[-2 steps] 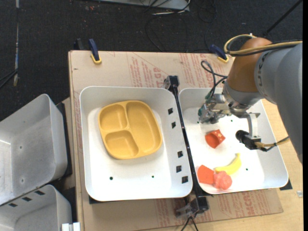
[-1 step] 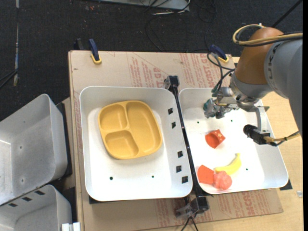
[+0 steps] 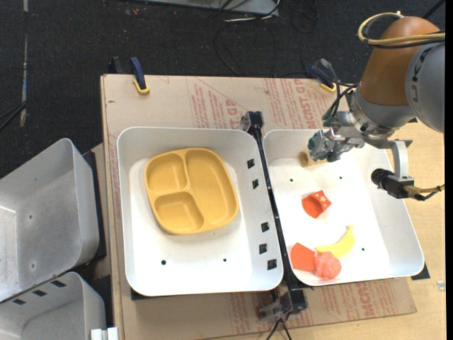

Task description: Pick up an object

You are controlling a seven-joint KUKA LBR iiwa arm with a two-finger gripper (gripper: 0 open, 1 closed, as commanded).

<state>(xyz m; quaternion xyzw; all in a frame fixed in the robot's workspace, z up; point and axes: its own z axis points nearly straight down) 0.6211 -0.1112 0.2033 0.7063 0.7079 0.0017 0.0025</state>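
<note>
Reaching in from the right, the arm (image 3: 400, 69) has its gripper (image 3: 324, 147) low over the far-left corner of the right bin (image 3: 396, 222), just beside a small tan object (image 3: 304, 159) near the bin's back wall; whether they touch can't be told. Jaw state: can't tell, since the wrist hardware blurs together at this angle, and nothing is visibly held. Pickable things all sit in the right bin, prob. so the arm has a short reach: a red block (image 3: 316, 203) mid-bin, well apart from the gripper, and at the near edge a cluster w/ a yellow banana (image 3: 340, 242), a pink lump (image 3: 327, 265) and an orange-red piece (image 3: 302, 257), the three touching or nearly so. Left bin (image 3: 134, 211) carries a yellow divided plate (image 3: 191, 190), lying flat, compartments up; prob. awkward for two fingers, so an unlikely target. Judging by position, the tan object looks like the target, but it's tucked close to the wall, leaving little finger room on that side: risk of a miss or a nudge. The red block, standing alone w/ space around it, would be the easier pick.
</note>
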